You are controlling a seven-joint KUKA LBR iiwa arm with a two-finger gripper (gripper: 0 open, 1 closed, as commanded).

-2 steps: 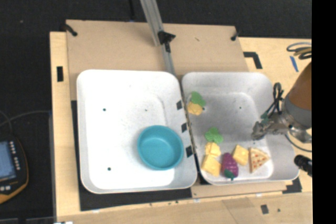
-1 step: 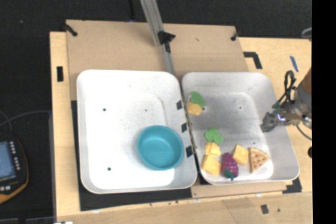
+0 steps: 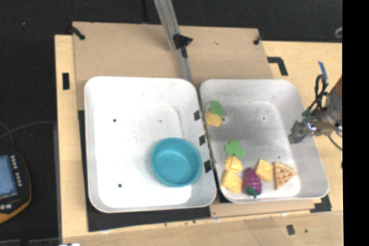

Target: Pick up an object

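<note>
From above, the camera view looks down on two shallow white plastic bins side by side on a tan bench (image 3: pixel 242 55). The left white bin (image 3: pixel 127 106) holds one round blue plastic bowl (image 3: pixel 176 161), down at about five o'clock in that bin. The right white bin (image 3: pixel 259 101) holds the small toy foods. A little green and yellow toy piece (image 3: pixel 214 114) lies at about ten o'clock in it, near the wall between the bins. The others sit in a bunch along the six o'clock side: a small green leafy toy (image 3: pixel 234 148), a yellow block-shaped toy (image 3: pixel 232 177) just below it, a purple grape-like toy (image 3: pixel 252 180) touching the yellow one, a small yellow cheese-like wedge (image 3: pixel 264 169), and a tan pizza-slice toy (image 3: pixel 283 174) at about five o'clock. The grey two-finger gripper (image 3: pixel 301 131) is at the three o'clock edge of the right bin, right over its rim, apart from all the toys. It is too small and dark to make out, so I cannot tell how it is set, and I see nothing in it. I think the pick has not really begun. The pizza slice is the nearest toy and has free space around it, so it looks like a good one to try. To do it well, the arm should move out over the toy, come straight down, and stay clear of the bin wall and the nearby cheese wedge.
</note>
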